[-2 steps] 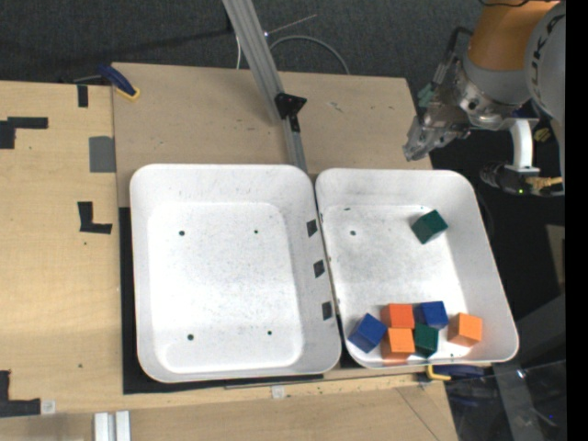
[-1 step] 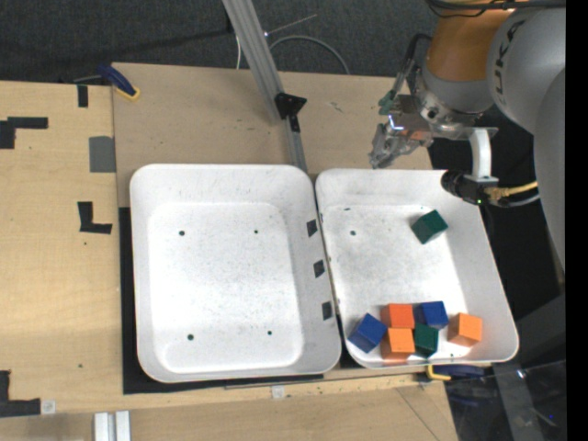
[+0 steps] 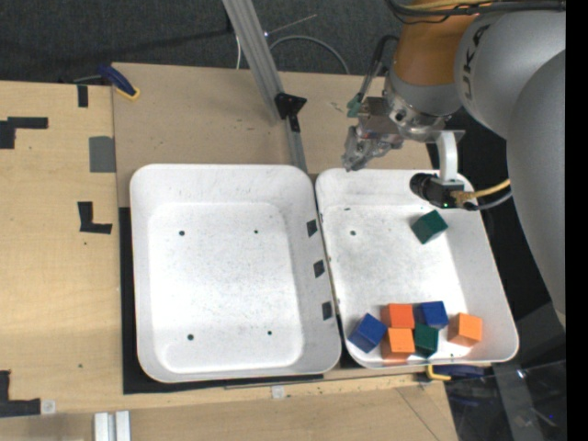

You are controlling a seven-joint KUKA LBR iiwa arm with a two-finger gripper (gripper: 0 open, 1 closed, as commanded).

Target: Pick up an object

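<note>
My gripper (image 3: 355, 161) hangs above the far left corner of the right bin (image 3: 478, 255), fingers pointing down with nothing seen between them. A dark green block (image 3: 428, 226) lies alone in the upper right part of that bin, to the right of and nearer than the gripper. Along the bin's near edge sits a cluster of blocks: a blue one (image 3: 367, 331), an orange one (image 3: 400, 315), another orange one (image 3: 400, 341), a blue one (image 3: 432, 313), a green one (image 3: 425, 338) and an orange one (image 3: 467, 328).
The left bin (image 3: 147, 246) lies beside the right one. A slanted metal pole (image 3: 266, 62) with a black clamp stands behind the bins, close to the gripper's left. A black camera unit (image 3: 432, 187) hangs from the wrist over the right bin's far edge.
</note>
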